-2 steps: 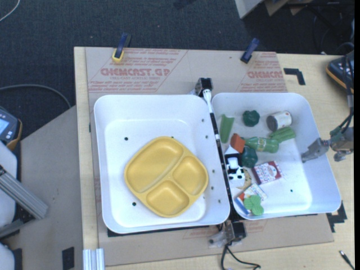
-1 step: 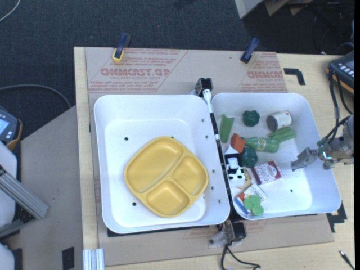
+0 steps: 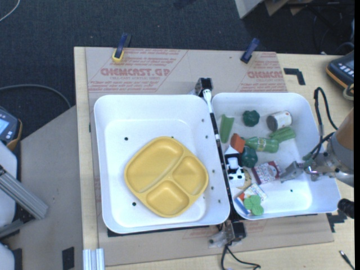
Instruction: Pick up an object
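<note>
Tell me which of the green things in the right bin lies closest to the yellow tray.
It is the flat green strip standing along the left wall of the right bin, nearest the yellow tray. The other green things lie further right or lower.

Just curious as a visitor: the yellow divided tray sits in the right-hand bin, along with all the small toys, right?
Not quite. The camera view shows the yellow divided tray alone in the left bin. The small toys lie in the right bin, where the end effector reaches in.

Dark carpet floor (image 3: 84,10), brown cardboard-covered bench (image 3: 140,66), blue clamps (image 3: 250,49), loose cables (image 3: 34,89)
</note>
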### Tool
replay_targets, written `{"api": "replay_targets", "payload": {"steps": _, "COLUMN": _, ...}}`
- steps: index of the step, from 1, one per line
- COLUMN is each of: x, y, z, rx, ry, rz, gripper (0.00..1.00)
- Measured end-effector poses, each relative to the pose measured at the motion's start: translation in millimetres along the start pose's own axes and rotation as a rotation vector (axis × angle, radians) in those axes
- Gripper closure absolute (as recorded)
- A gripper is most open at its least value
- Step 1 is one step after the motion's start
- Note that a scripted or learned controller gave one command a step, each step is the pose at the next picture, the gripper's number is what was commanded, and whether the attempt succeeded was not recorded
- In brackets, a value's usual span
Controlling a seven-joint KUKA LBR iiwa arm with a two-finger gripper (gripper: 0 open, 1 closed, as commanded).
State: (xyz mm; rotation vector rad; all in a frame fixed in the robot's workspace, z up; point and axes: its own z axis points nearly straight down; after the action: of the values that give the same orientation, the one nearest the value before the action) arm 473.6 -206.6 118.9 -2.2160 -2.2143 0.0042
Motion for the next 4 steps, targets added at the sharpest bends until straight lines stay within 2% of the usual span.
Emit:
{"api": "replay_targets", "payload": {"steps": 1, "x": 0.8, "y": -0.7, "z": 36.7, "rx": -0.002, "ry": -0.001, "rz": 0.000, "gripper": 0.00}}
{"api": "replay_targets", "payload": {"steps": 2, "x": -0.1, "y": 0.4, "z": 24.0, "rx": -0.009, "ry": -0.005, "rz": 0.001, "gripper": 1.00}}
{"api": "replay_targets", "payload": {"steps": 4, "x": -13.8, "y": 10.3, "z": -68.2, "rx": -0.015, "ry": -0.009, "rz": -0.001, "gripper": 1.00}}
